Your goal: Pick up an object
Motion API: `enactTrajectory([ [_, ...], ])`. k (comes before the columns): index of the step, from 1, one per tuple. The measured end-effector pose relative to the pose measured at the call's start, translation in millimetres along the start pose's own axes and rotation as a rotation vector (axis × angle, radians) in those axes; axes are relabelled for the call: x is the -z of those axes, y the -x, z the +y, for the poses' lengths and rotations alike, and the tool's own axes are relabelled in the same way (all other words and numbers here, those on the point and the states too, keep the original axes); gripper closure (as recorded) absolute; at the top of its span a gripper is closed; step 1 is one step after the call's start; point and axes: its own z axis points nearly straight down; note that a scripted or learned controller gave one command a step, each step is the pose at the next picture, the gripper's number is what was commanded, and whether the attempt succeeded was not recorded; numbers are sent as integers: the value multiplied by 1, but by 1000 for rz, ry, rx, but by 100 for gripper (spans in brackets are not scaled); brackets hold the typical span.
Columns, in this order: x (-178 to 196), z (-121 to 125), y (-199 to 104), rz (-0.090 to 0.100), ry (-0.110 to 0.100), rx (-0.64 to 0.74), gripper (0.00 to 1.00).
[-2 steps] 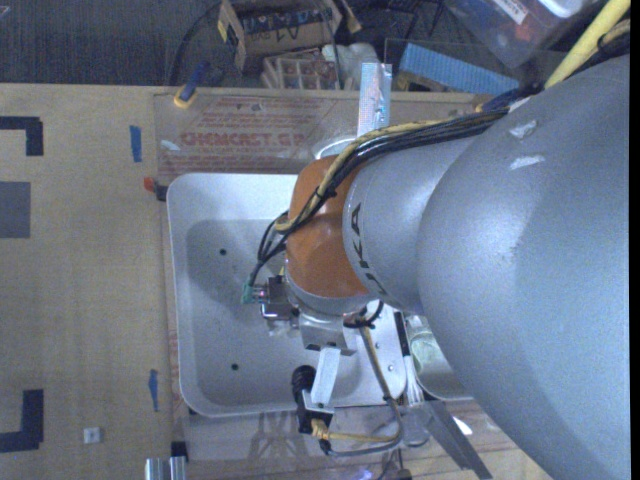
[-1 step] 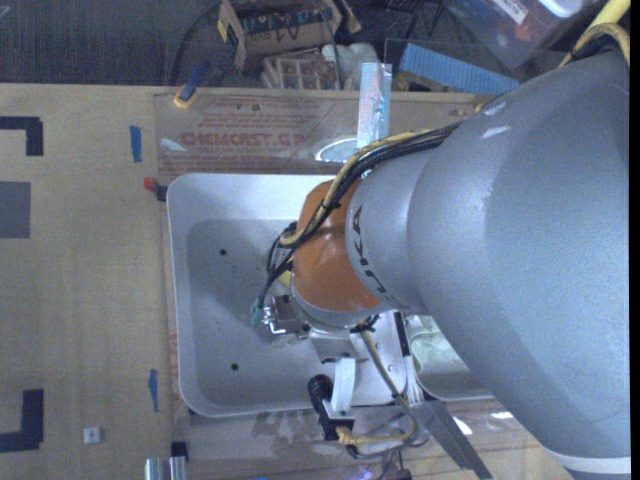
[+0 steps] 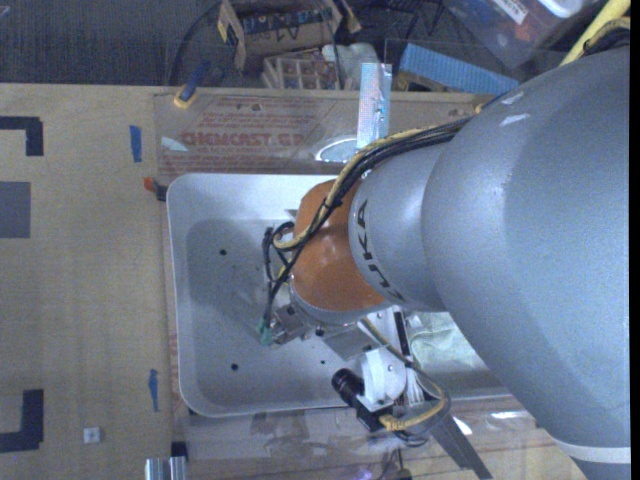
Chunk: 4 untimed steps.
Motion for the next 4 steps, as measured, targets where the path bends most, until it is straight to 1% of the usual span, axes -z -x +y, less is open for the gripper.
enactTrajectory([
  [1, 1, -8, 7, 11, 9, -612, 100],
  [2, 0, 17, -45, 0, 8, -961, 100],
  [3, 0, -27, 52, 3, 1, -1299, 100],
  [4, 1, -25, 32, -5, -11, -1732, 100],
])
